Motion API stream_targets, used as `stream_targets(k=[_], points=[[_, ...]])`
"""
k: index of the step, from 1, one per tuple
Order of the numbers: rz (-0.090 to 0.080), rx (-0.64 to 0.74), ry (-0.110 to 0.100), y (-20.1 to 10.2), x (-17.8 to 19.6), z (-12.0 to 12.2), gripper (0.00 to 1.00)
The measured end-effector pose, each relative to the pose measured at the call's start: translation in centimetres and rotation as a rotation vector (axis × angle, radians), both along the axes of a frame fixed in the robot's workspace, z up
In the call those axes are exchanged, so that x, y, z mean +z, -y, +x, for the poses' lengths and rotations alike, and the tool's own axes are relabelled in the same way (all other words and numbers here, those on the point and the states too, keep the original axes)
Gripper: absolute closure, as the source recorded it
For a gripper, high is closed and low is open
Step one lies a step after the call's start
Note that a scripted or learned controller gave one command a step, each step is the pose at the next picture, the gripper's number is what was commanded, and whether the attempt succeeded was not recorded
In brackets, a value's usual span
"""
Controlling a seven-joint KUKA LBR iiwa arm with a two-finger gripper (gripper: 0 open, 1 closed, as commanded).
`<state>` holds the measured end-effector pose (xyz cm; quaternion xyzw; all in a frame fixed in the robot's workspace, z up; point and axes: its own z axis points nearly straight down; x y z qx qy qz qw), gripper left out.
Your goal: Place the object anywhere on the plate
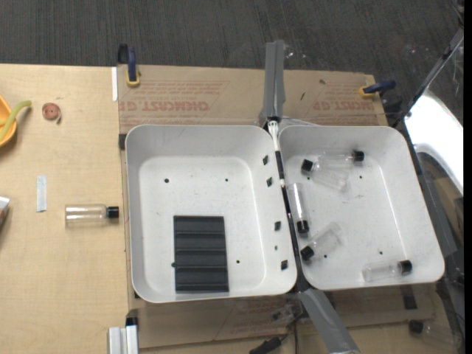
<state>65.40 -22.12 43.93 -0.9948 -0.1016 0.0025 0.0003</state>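
A black ribbed plate (199, 254) lies flat on the floor of the left white bin (147, 153), near its front edge. The right white bin (413, 198) holds several clear plastic vials with black caps. Two vials (332, 167) lie close together at the back. Another vial (297, 206) rests along the left wall. A fourth vial (322, 242) lies near the front left, and one more vial (387, 271) sits in the front right corner.
A clear vial (90, 213) with a black cap lies on the wooden bench left of the bins. A yellow object (7, 120), a small pink disc (50, 110) and a white strip (41, 194) sit farther left. Clamps (127, 57) hold the cardboard under the bins.
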Motion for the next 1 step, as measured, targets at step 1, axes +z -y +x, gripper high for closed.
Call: stream_targets(k=[1], points=[[0.0,0.0,0.0,-0.01,0.0,0.0,0.0]])
